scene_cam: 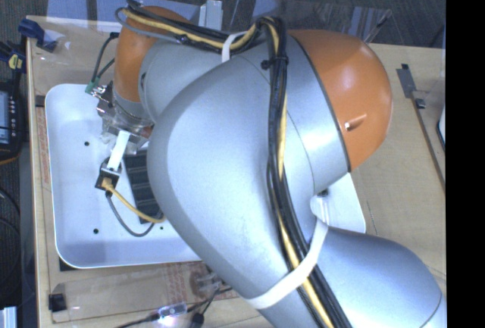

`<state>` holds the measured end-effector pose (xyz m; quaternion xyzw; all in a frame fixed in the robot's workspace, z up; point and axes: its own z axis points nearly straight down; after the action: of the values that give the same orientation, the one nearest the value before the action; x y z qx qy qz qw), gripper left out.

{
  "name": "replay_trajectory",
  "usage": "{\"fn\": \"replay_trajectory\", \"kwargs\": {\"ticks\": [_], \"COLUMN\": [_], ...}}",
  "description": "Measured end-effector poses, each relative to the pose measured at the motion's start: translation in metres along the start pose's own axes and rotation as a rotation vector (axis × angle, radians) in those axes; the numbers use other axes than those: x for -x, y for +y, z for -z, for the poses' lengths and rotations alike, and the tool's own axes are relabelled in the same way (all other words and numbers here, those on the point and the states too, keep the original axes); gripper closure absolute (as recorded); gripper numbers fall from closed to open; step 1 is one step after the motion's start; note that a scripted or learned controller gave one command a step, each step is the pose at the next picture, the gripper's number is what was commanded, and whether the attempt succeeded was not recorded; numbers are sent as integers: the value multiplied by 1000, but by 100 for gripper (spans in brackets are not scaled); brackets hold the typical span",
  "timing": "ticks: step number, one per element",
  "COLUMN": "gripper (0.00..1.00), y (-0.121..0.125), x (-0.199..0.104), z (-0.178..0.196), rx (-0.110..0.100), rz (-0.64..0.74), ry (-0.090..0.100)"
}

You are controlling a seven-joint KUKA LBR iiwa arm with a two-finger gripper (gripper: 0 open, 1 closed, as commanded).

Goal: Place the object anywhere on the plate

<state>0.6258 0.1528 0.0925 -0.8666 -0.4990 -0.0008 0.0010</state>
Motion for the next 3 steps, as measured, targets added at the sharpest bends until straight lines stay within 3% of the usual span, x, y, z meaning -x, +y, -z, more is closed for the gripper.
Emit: {"fn": "replay_trajectory", "kwargs": {"ticks": [1,2,3], "gripper": [100,100,100], "y": [-7,4,-33], "x": [-72,-28,28], "z": [42,154,17], "rx": [-2,1,-7], "rz": [578,1030,1028], "ry": [-2,-2,-5]}}
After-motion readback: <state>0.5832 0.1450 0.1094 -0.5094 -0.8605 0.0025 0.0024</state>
